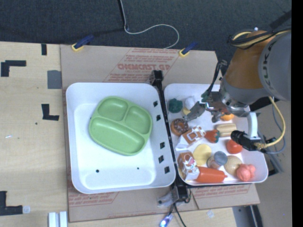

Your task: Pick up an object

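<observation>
Right bin (176, 92): toys crowd it, which is why I hang over it; the donut (179, 126) lies just beside my tips.
Gripper (198, 109): my fingers look spread narrowly, holding nothing.
Left bin (75, 141): green plate (120, 125), likely a drop spot.

A divided plate (121, 125) lies in the left bin (75, 141), and right of that plate, past the shared wall, the right bin (263, 167) holds a crowd of toy foods (208, 155), under the arm (251, 74).
</observation>
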Motion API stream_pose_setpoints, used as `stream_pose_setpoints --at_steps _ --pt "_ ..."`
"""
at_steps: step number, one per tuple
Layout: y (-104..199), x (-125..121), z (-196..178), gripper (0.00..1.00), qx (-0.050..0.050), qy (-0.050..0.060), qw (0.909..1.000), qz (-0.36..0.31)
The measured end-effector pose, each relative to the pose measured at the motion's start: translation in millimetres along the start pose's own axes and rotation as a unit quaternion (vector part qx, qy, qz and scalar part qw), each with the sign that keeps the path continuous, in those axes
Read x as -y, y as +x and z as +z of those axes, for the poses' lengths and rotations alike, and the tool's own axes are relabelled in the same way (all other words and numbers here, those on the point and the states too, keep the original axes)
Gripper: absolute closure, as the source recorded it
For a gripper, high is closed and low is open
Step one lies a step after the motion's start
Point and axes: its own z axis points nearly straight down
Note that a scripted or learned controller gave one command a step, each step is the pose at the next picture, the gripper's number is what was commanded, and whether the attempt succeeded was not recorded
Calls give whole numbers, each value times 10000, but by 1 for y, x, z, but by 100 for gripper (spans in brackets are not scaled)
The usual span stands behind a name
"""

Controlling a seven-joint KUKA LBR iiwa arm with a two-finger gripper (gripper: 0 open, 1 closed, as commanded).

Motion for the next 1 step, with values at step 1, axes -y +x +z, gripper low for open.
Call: stream_pose_setpoints --at_steps 1 --pt "50 60 2 0 -4 24 10000 -3"
